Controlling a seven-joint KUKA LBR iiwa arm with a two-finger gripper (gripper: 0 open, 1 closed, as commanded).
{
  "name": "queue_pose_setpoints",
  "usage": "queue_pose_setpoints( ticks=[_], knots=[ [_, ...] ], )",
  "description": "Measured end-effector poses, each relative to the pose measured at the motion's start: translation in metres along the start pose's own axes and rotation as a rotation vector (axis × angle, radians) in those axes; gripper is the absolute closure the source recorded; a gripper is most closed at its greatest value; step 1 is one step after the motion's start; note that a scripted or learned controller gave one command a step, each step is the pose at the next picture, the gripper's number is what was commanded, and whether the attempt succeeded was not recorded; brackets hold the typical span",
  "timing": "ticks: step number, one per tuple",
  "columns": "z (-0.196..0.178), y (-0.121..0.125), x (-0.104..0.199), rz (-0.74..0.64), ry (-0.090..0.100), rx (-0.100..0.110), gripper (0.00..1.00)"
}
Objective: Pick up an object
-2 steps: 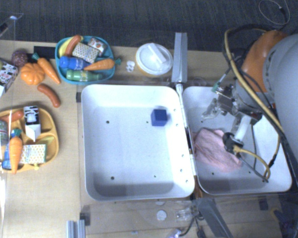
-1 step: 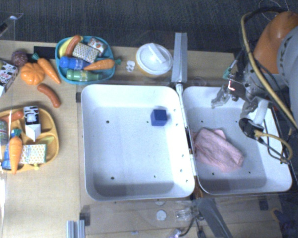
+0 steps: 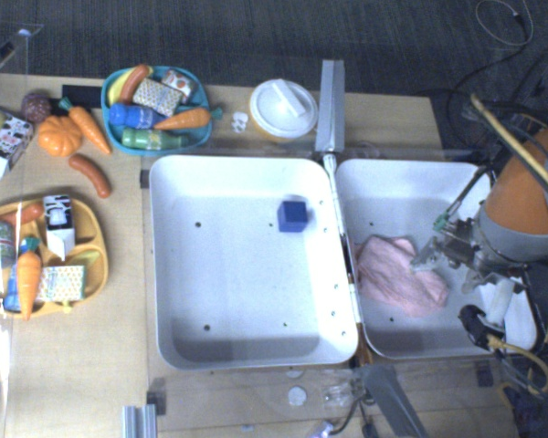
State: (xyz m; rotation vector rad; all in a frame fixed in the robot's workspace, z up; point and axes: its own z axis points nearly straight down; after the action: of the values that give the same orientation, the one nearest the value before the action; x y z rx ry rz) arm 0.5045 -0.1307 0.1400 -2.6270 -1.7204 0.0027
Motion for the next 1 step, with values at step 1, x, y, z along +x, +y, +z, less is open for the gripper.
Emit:
queue_pose_setpoints(
  ticks=[1],
  knots=[
    [0.0491, 0.0226, -0.0078, -0.144, 0.005, -0.014, 0.0]
  ],
)
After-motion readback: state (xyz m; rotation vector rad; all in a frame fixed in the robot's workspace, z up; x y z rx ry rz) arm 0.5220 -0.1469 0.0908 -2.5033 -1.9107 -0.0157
